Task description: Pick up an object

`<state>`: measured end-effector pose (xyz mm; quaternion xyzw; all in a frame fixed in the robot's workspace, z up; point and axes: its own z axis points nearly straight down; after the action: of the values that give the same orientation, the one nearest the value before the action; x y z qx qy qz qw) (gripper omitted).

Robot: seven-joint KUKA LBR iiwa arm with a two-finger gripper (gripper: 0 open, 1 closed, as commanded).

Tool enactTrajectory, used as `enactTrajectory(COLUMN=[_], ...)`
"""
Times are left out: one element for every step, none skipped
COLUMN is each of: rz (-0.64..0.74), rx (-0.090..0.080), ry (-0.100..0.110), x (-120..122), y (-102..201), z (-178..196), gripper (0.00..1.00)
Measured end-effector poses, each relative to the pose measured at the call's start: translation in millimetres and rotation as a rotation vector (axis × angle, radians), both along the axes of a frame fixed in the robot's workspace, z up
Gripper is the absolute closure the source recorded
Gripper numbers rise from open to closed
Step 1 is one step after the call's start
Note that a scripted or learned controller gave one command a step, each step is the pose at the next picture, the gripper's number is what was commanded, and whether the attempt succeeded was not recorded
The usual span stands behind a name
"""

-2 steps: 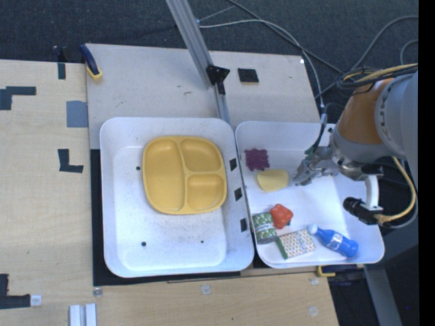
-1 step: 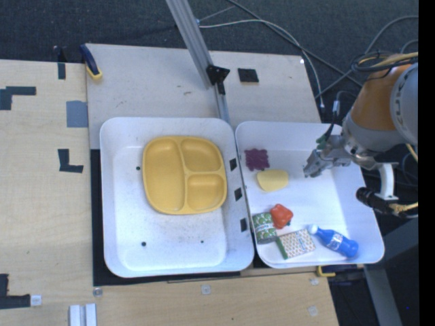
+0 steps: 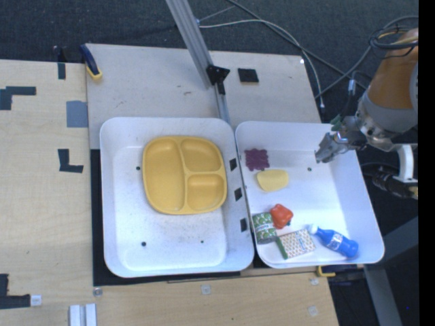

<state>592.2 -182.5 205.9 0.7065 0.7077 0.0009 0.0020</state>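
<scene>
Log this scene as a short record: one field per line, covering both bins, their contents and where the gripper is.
left bin: holds a yellow divided plate
right bin: holds the loose items
purple item: near the bin's upper left
yellow piece: just below the purple item
red item: near the lower left, beside a green packet
patterned packet: by the front wall
blue bottle: lying down, front right
gripper: above the right bin's upper right, apart from every item

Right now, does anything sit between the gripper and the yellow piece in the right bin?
Nothing visible does. The gripper hangs over the right bin's upper right part, and bare white floor runs from there to the yellow piece. The purple item lies just above that line.
</scene>
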Motion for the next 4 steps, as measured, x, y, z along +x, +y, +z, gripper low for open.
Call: enactTrajectory(rz=[0.0, 0.002, 0.004, 0.004], rx=[0.001, 0.003, 0.004, 0.003], ry=[0.005, 0.006, 0.007, 0.008], x=[0, -17, -39, -64], y=[0, 49, 102, 152], z=[-2, 11, 21, 25], gripper=[1.0, 1.0, 1.0, 1.0])
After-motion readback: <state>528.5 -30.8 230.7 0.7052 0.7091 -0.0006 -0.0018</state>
